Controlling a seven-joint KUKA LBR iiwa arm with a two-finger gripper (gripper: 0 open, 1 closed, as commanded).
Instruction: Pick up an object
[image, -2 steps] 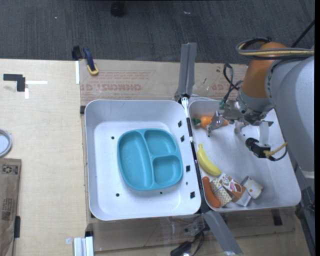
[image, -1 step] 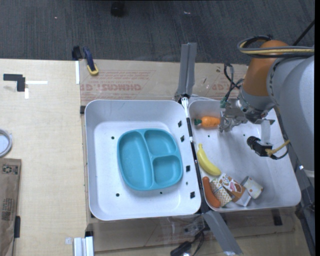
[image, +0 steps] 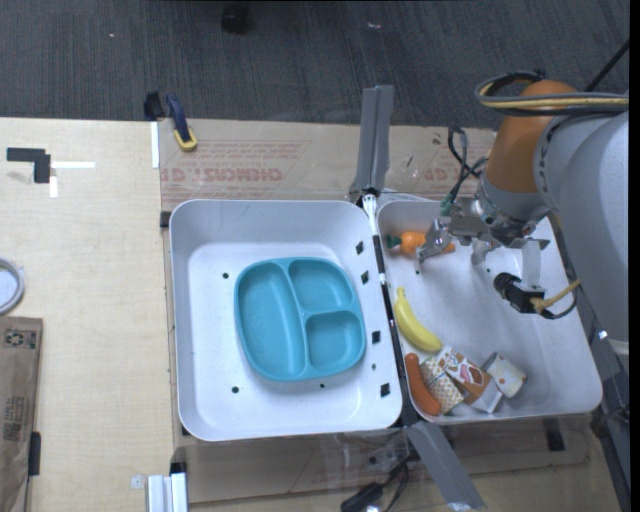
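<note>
While the grey arm (image: 590, 160) reaches in over the right bin (image: 545, 400), its fingers (image: 437, 240) hang low near that bin's far left corner, and whether they are spread or clenched cannot be told from this slant. Across the divider from the fingers, the left bin (image: 200, 300) holds a blue divided plate (image: 300, 318). Both bins sit on the tabletop (image: 80, 300) (pale wood, with cardboard under the bins). Nearer the camera than the fingers, a yellow banana (image: 414, 322) lies along the right bin's left wall. Beyond it, well apart from the fingers, a red sausage-shaped item (image: 421, 386) touches a small printed carton (image: 455, 378). Just beside the fingers, against the wall, rests a small orange object (image: 409, 241).
</note>
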